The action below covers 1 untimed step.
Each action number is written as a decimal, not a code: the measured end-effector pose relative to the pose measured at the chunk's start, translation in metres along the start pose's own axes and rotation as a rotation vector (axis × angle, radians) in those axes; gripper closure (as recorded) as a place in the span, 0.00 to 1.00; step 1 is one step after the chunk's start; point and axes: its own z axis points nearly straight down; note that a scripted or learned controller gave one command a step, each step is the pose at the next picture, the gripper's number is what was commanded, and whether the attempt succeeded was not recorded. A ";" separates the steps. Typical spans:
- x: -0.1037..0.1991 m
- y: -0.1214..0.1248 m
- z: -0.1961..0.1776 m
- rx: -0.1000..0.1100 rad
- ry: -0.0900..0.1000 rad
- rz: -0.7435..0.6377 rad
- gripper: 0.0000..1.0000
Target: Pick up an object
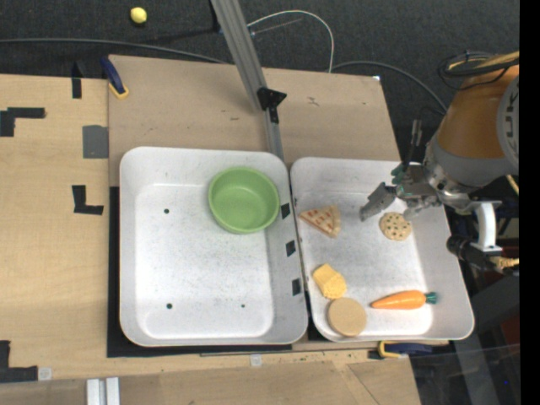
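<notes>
My gripper (pixel 390 202) hangs over the right bin (pixel 354 175), its fingers spread open with nothing between them. Just below its right side lies a round cookie (pixel 394 226). A pizza slice (pixel 321 220) sits to the left of the gripper. Lower in the same bin lie a yellow waffle piece (pixel 330 281), a tan round disc (pixel 347 316) and an orange carrot (pixel 402 300). A green bowl (pixel 244 199) rests in the upper right part of the left bin (pixel 169 251).
A grey metal pole (pixel 245 49) slants down to the seam between the bins. Cables run across the dark floor behind the bench. A small yellow ball (pixel 138 14) lies on the floor at the far left.
</notes>
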 end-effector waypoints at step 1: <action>0.000 0.000 0.000 0.000 0.000 0.000 0.00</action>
